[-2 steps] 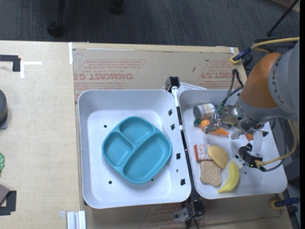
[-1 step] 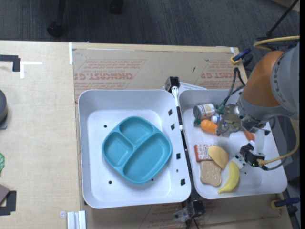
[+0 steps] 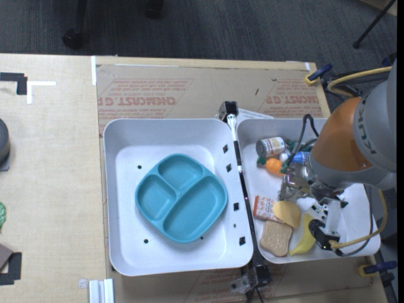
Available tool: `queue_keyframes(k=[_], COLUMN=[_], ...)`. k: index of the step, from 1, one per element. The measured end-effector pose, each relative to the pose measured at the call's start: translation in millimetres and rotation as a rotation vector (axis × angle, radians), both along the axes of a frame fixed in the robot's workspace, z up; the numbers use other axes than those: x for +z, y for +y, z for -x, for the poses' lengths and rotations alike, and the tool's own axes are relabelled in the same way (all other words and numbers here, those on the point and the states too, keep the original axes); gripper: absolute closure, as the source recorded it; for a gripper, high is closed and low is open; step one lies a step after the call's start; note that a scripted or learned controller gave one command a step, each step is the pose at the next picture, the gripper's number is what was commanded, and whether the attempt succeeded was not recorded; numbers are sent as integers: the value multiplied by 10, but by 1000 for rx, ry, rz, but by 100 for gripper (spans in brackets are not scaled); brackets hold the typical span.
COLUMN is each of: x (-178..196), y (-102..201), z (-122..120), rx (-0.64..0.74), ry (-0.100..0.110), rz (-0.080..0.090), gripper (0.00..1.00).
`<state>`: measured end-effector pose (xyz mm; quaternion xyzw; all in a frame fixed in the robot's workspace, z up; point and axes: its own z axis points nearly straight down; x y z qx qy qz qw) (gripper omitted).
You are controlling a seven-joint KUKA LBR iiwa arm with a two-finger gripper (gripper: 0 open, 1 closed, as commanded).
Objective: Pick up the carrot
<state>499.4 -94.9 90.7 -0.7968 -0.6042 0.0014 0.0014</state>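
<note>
Toward the upper left of the right bin (image 3: 353, 248) lay the carrot (image 3: 273, 166), a small, rounded, bright orange piece with a smooth surface and a green tip on its right side. It rested on the white floor just below a tin can (image 3: 271, 146) lying on its side, and just left of the arm's wrist. The grey arm (image 3: 372, 137), with its orange band (image 3: 338, 141), reached in from the right and hung over the middle of that bin. Its end effector (image 3: 295, 183) pointed down just to the lower right of the carrot, close beside it; whether it was open or closed could not be told, and nothing was seen in its grip. Below it lay a yellow round piece (image 3: 288, 213), a small orange-and-white packet (image 3: 264, 207), a slice of bread (image 3: 276, 237) and a banana (image 3: 305, 240). The left bin (image 3: 120, 245) held a blue divided plate (image 3: 181, 197). Both bins stood on brown cardboard (image 3: 164, 93) over the pale desk (image 3: 47, 169).
</note>
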Motion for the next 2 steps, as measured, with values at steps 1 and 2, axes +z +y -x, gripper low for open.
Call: queue_keyframes(k=[1,2], x=[1,16], y=[-2,-169], z=[-1,-498], rx=[0,-280], ry=[0,1], rz=[0,2], gripper=[0,0])
